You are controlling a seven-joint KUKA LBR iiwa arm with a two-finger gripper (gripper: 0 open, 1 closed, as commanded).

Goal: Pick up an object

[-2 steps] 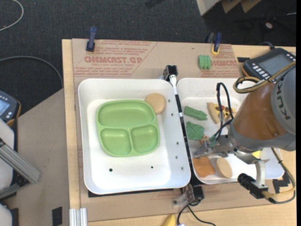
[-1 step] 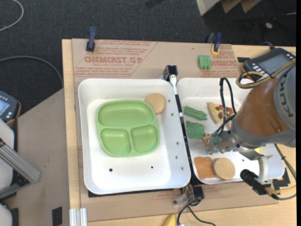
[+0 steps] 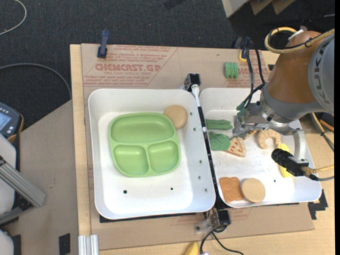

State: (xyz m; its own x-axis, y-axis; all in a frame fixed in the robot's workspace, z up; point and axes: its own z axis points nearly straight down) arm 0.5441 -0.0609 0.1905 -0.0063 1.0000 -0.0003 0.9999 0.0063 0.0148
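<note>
My gripper (image 3: 241, 132) hangs low over the left part of the right bin (image 3: 297, 195), reaching in from the right. Just under its tip lies a pizza slice (image 3: 237, 147), and I cannot tell whether the gripper touches it. Two green leafy pieces (image 3: 218, 125) (image 3: 218, 141) lie just left of the gripper. A pale croissant-like piece (image 3: 267, 137) sits to its right, partly hidden by the wrist. At the bin's front lie an orange-brown toast piece (image 3: 229, 188) and a round tan biscuit (image 3: 253, 190).
The left bin (image 3: 101, 158) holds a green divided plate (image 3: 143, 144) and a round tan bun (image 3: 176, 116) at the plate's far right corner. A small green ridged piece (image 3: 231, 70) lies on the cardboard behind the right bin. A black clip (image 3: 193, 81) sits where the bins meet.
</note>
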